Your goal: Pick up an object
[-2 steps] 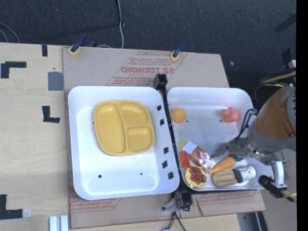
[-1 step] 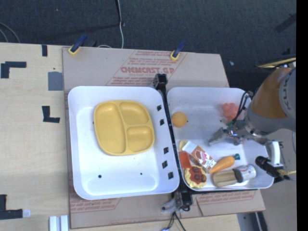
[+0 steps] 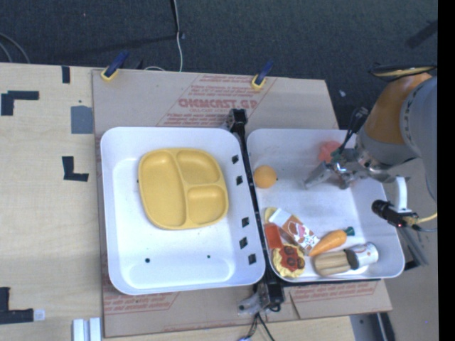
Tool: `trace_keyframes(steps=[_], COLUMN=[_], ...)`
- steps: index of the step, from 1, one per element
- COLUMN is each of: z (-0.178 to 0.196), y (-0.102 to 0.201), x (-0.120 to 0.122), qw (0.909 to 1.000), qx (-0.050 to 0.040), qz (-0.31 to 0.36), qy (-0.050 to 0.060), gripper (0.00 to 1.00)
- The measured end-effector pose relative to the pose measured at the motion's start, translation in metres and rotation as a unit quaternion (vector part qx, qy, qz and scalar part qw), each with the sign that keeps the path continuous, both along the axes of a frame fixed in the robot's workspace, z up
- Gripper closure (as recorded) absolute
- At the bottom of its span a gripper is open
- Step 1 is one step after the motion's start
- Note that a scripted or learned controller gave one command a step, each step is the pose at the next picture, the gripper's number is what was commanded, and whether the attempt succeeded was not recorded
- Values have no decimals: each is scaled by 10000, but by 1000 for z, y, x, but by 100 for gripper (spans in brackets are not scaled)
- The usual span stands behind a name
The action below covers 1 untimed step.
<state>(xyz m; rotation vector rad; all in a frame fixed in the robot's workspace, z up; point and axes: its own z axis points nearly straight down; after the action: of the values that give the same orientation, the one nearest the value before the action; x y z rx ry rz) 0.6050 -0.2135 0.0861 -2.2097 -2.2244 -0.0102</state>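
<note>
The arm's metal two-finger gripper (image 3: 328,174) hung over the right white plastic bin (image 3: 306,142), its state unclear; descending there, it risked closing on nothing.

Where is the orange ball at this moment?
The orange ball lies in the right bin, near its left wall, above the cluster of toy food and left of the gripper.

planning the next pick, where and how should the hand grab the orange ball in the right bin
Take the ball across its middle, coming straight down from above. It is round, so any finger axis works, and it sits apart from the toys, but close to the bin wall on its left.
</note>
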Motion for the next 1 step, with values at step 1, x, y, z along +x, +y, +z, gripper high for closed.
trace_keyframes(steps=[1], z=[-3], y=[-3], x=[55], qw=[9998], qx=[65], qz=[-21], qy=[170], gripper=[0])
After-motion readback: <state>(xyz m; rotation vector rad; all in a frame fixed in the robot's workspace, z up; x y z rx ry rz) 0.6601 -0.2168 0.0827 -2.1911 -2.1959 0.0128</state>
